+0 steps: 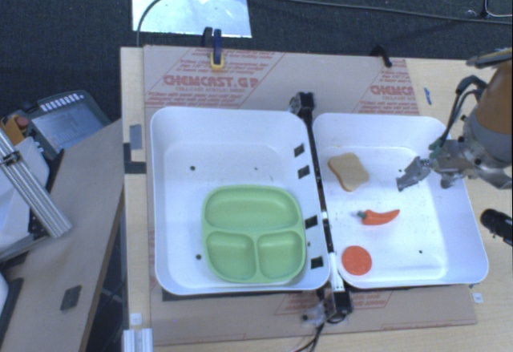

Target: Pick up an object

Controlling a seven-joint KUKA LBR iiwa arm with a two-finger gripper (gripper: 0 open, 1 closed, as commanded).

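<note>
In the right bin lie a tan slice of bread, an orange-red chili pepper and a flat orange-red disc. My gripper hangs over the right bin, right of the bread and above the pepper, reaching in from the right. Nothing shows between its fingertips. The green three-compartment plate sits in the left bin.
A black divider strip runs between the two bins. Cardboard lies under the bins. A grey device and metal rail sit at the left of the bench.
</note>
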